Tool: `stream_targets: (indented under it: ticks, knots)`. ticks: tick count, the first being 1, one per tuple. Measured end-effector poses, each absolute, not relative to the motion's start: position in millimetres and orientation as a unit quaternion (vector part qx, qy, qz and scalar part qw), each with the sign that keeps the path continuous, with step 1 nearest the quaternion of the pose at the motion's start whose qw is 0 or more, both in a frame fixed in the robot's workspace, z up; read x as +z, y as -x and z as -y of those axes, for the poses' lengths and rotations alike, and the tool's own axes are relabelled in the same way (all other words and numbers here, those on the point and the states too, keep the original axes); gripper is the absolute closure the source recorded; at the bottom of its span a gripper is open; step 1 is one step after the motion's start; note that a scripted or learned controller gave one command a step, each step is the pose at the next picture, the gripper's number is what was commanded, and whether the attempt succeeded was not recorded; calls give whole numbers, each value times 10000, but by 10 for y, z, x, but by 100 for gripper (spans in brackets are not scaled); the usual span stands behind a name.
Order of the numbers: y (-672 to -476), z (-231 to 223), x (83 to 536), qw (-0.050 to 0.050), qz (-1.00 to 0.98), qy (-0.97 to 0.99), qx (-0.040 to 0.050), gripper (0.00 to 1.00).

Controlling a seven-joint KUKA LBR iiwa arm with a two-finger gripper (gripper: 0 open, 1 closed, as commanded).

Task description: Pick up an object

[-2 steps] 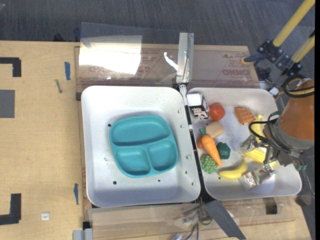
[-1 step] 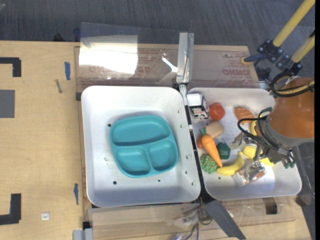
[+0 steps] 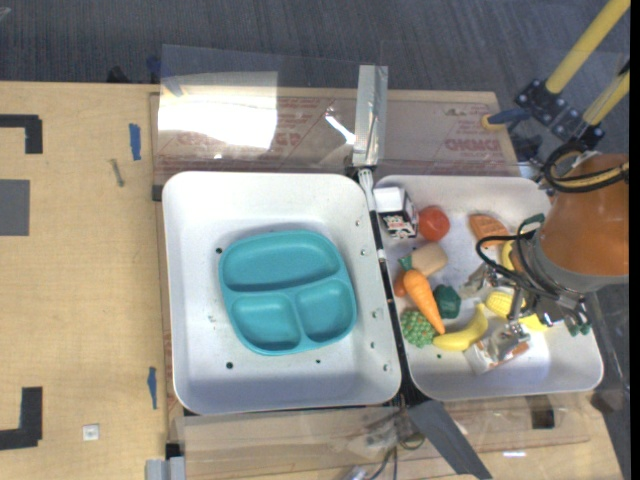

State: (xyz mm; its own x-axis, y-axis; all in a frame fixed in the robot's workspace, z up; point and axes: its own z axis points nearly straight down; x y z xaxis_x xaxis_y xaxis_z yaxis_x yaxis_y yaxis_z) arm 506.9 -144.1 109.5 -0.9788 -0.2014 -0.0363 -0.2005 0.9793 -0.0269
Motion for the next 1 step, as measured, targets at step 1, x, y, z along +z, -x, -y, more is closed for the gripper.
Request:
stream_targets:
  ticks: [1]
  knots:
    - [-5051, 1448, 1097, 224, -9933, 1130, -102, 0]
